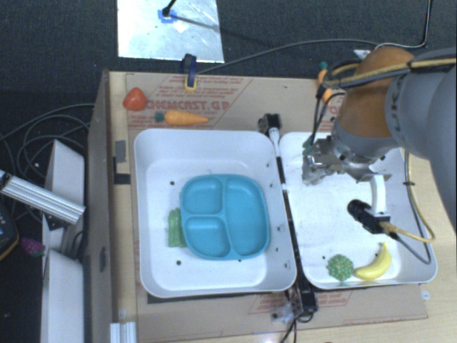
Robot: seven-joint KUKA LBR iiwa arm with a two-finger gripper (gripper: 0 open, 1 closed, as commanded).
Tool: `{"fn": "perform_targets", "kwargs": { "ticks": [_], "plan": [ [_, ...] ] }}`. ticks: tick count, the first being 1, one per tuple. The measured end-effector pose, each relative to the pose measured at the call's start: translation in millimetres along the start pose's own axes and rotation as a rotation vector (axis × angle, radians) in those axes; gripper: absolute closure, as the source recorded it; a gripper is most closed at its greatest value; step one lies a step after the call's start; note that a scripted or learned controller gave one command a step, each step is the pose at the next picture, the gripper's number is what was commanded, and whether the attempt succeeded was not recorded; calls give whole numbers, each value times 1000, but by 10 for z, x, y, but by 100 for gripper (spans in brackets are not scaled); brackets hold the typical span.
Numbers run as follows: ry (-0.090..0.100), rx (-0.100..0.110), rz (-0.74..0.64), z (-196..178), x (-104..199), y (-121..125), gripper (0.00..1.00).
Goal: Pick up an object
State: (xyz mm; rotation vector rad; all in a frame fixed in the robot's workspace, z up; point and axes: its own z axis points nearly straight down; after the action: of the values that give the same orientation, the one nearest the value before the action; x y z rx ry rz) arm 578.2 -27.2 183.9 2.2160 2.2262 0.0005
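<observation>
My gripper (pixel 314 171) hangs over the upper left part of the right bin (pixel 314 263), metal fingers pointing down toward the bin floor; nothing shows between them. Near the bin's front edge lie a yellow banana (pixel 375 264) and a green bumpy ball (pixel 340 267), both well below the gripper. In the left bin (pixel 153 191) rests a blue divided plate (pixel 223 216) with a green strip (pixel 174 228) along its left side.
An orange carrot (pixel 182 118) and a red-orange fruit (pixel 134 99) lie on the cardboard behind the left bin. A black divider (pixel 282 191) runs between the bins. Cables and metal parts sit left of the bench.
</observation>
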Motion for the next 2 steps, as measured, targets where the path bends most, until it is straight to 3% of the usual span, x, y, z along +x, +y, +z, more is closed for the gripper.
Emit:
{"fn": "perform_targets", "kwargs": {
  "ticks": [2],
  "plan": [
    [1,-4,-8,-213,3,15,100]
  ]
}}
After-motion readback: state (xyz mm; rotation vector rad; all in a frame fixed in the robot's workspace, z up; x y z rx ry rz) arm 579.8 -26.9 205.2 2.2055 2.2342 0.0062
